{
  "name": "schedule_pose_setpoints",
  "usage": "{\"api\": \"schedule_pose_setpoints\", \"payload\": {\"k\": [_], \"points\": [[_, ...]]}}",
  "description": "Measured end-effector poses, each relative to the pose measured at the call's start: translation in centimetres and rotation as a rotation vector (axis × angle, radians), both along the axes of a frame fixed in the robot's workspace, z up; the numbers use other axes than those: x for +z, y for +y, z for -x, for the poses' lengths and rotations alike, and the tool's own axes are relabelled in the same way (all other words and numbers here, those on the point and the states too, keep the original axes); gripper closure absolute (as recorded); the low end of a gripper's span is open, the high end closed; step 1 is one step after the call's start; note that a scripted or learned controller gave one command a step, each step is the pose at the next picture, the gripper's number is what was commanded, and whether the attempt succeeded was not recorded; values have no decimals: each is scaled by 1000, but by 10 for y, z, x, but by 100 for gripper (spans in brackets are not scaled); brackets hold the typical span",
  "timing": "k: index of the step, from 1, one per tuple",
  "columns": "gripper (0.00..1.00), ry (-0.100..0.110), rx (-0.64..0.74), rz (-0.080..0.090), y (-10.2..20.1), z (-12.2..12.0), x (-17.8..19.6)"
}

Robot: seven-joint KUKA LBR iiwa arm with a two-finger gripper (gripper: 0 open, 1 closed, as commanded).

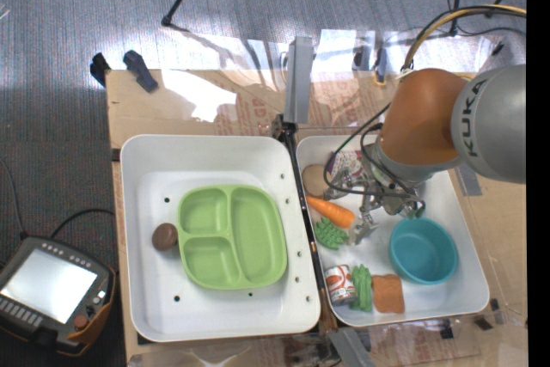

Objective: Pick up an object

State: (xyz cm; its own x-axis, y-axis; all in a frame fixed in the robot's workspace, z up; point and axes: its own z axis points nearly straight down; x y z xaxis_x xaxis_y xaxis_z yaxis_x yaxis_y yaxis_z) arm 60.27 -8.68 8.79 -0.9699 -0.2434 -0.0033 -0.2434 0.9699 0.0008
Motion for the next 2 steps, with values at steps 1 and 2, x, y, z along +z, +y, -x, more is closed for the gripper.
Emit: {"api": "schedule_pose_setpoints", "payload": {"k": [1, 2], "points": [[100, -4, 5, -1, 3, -2, 10], [100, -17, -44, 2, 78, -46, 109]]}}
